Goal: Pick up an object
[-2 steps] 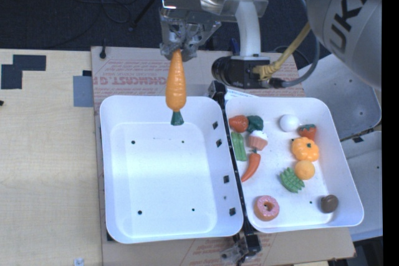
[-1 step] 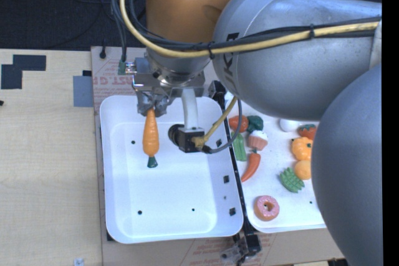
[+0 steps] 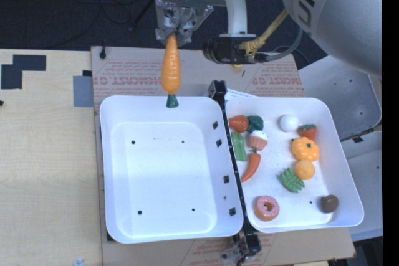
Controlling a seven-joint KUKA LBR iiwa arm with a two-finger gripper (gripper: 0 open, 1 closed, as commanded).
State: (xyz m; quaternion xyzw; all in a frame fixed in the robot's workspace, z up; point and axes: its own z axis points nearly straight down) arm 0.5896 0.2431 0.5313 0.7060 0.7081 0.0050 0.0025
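Right now the gripper has its fingers clamped on the tip of a toy carrot, which hangs straight below them, green stem end down, over the far rim of the left bin. Well below and to the right of the fingers, the right bin holds the rest: a pink donut, a white ball, an orange mini pumpkin, a red chili pepper, a green leafy piece and a brown round piece, w/ other small toy foods.
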